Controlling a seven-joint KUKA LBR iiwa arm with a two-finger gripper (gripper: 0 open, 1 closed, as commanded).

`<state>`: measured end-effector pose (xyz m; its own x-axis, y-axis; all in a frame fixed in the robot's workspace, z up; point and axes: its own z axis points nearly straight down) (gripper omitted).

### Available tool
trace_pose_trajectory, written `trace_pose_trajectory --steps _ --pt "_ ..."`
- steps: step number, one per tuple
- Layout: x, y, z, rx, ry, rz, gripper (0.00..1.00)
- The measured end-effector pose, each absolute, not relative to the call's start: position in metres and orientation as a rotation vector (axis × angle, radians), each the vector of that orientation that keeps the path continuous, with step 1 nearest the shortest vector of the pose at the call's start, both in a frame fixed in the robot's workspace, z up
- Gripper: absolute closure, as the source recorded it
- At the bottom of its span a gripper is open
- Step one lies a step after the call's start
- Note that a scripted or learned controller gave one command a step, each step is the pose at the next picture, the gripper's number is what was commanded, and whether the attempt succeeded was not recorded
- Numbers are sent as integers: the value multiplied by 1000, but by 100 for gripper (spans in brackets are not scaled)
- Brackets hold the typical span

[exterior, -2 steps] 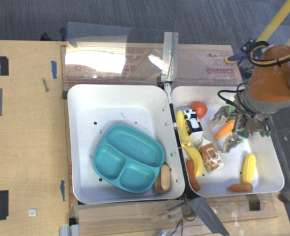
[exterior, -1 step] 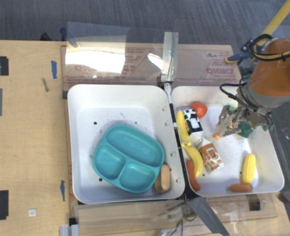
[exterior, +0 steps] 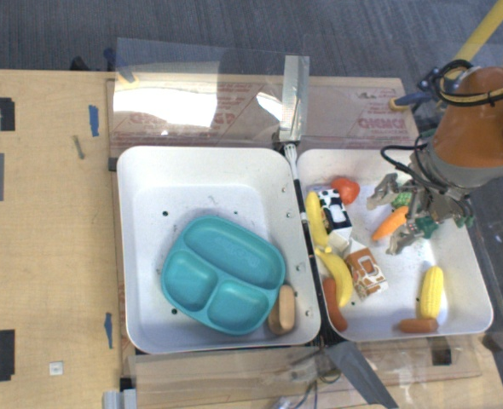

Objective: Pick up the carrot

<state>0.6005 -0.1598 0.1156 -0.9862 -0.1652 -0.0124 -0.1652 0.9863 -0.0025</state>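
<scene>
The end effector (exterior: pixel 407 214) hangs spread wide over the right bin (exterior: pixel 477 301), and the carrot (exterior: pixel 390 224) lies right between its fingers, slanting up toward the right, not yet gripped.

Reddish printing runs across the clear panel (exterior: pixel 234 109) behind the bins, too faint to read. The brown snack packet (exterior: pixel 367 273) bears white marks, also illegible.

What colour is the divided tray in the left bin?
Teal, seen in the camera view: the divided tray.
</scene>
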Motion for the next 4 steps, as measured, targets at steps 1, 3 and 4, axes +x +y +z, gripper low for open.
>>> trace_pose_trajectory --steps 1,3,4 --pt "622 -155 88 -380 3109 -3 0" --pt "610 -186 100 -443 3095 -7 100" --pt "671 -148 172 -334 3108 -2 100"
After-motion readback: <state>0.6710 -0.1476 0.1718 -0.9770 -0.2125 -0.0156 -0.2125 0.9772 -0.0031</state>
